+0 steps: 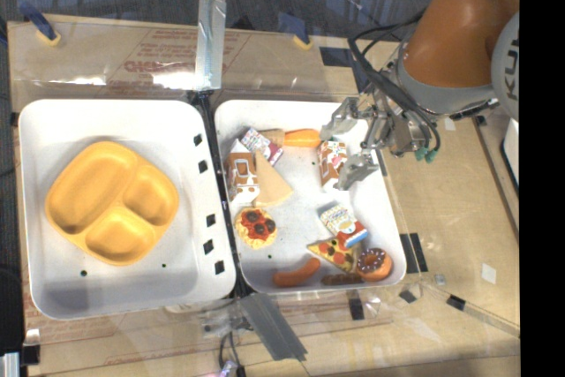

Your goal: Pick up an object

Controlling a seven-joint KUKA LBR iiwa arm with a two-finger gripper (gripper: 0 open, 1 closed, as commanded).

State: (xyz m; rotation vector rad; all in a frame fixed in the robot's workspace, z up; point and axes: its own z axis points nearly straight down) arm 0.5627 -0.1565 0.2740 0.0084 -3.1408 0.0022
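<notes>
Where toy foods (291, 199) crowd: right bin (388, 225).

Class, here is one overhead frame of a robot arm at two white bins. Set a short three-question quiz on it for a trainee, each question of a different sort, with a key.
1. True or false: the yellow divided tray lies in the left bin.
2. Which lies nearest the gripper? A) sausage B) small carton C) spaghetti plate
3. Fill in: the carrot lies near the right bin's ____ wall.

Key: 1 true; 2 B; 3 far
</notes>
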